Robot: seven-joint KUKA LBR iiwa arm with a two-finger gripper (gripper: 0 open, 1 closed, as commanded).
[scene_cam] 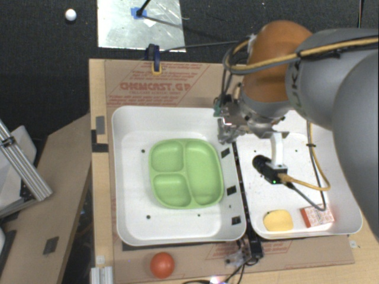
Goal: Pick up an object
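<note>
Over in the left bin (127, 158) sits a light green divided plate (186, 173), pretty much dead centre. It has three compartments: two smaller ones on its left side and one longer one on its right.

The right bin (349, 218) has two loose things in it, both close to the front wall. One is a yellow lump (278, 220), rounded, slightly wider than deep, with its long axis running along the front wall. The other is a small red and white packet (317, 216) in the front right corner, just beside the lump but not touching it. It lies flat, long axis also roughly along the front wall, skewed a little.

The gripper (227, 132) is over the shared rim between the two bins, toward the back, well apart from the lump and the packet. Can't tell if it's open or closed from this angle, and nothing visible is held in it.

An orange ball (161, 264) sits on the bench outside the left bin's front wall.
</note>
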